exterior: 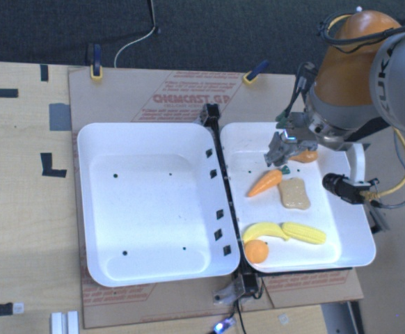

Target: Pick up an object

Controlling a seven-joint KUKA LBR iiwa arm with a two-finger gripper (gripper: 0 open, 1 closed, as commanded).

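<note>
Looking nearest first, I see an orange ball (257,252) and banana (265,232) beside a corn cob (303,233) in the right bin (352,252). Further back lie a tan slice (294,194) and the carrot (266,183). The gripper (280,156) hovers just above the carrot's top; its jaws look slightly parted, holding nothing.

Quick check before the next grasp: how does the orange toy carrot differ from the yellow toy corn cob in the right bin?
The orange tapered toy carrot narrows to a point, while the yellow toy corn cob is blunt and evenly thick. The carrot lies diagonally near the bin's middle, just below the two-finger gripper; the corn lies almost level nearer the front edge. The carrot lies apart from its neighbours, while the corn touches the yellow toy banana. Both lie flat in the right white bin.
</note>
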